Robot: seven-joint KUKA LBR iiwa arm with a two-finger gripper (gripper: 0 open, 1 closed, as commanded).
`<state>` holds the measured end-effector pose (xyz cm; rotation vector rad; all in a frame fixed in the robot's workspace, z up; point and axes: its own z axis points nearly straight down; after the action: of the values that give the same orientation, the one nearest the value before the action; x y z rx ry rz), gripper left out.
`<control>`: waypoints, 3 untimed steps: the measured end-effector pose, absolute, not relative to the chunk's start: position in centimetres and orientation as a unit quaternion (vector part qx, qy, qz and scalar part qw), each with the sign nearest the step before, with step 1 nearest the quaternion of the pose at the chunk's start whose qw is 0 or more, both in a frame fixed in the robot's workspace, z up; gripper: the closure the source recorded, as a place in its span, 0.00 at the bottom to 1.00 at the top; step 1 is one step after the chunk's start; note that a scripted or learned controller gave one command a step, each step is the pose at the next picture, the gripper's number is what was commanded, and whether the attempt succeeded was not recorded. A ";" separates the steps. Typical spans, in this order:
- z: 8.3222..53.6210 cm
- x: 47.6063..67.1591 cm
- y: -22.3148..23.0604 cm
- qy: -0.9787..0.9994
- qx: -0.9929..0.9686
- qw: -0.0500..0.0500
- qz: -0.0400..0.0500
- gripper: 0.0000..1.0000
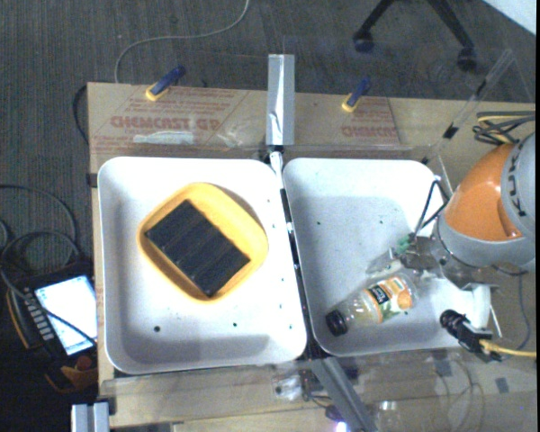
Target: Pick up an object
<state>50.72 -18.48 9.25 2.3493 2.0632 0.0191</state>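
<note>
Claw (412, 252) half hidden under arm (486, 210), grip unreadable, beside bottle (373, 303).

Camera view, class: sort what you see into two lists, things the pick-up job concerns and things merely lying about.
Job:
- bottle, lying in the right bin
- yellow dish in the left bin
- tool

Lying about:
- two clamps
- office chair
- handheld screen

Juice bottle (372, 304) (dark cap) on its side, right bin's (342, 205) near edge

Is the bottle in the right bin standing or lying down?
Lying down. The bottle rests on its side on the right bin floor, dark cap toward the lower left.
</note>
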 end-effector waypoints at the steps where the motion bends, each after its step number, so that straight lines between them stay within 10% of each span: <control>1: 10.3 50.9 -18.4 0.660 0.751 0.009 0.007 1.00; 2: 10.3 50.9 -18.4 0.660 0.751 0.008 0.007 0.00; 3: 9.3 49.0 -17.2 0.662 0.749 0.012 0.005 0.00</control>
<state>49.04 -17.24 9.29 2.3355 2.0637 0.0147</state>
